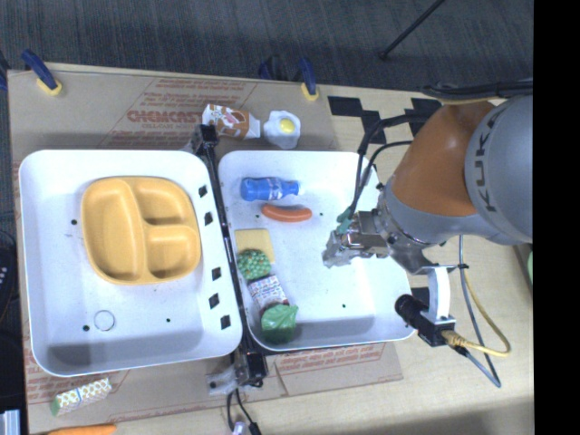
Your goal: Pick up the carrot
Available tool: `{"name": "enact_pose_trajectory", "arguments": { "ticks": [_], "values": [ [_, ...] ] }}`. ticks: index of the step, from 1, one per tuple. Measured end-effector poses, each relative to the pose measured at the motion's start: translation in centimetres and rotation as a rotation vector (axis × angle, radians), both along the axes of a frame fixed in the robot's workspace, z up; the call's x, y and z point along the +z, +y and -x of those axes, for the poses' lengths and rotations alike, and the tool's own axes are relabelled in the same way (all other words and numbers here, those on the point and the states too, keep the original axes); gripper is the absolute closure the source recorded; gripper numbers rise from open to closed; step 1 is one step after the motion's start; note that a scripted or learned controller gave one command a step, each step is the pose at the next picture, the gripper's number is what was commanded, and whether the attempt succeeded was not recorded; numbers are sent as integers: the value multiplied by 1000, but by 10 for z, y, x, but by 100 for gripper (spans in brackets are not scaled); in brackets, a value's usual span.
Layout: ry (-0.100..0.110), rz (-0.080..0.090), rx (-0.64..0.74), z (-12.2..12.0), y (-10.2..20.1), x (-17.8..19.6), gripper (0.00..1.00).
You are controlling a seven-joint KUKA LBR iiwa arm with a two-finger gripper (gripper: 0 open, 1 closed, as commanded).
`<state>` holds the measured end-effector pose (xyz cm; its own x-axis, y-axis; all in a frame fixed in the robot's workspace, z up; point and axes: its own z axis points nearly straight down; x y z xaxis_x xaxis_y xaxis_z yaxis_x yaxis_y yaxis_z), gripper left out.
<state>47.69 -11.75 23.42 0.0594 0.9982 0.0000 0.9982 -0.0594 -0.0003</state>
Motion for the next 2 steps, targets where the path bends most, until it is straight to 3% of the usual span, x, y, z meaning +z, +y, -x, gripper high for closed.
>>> {"name": "enact_pose_trajectory", "arguments": {
  "ticks": [1,2],
  "values": [
    [2,0,0,0,0,-1,0],
    [2,-1,175,-89,5,-38,0]
  ]
}}
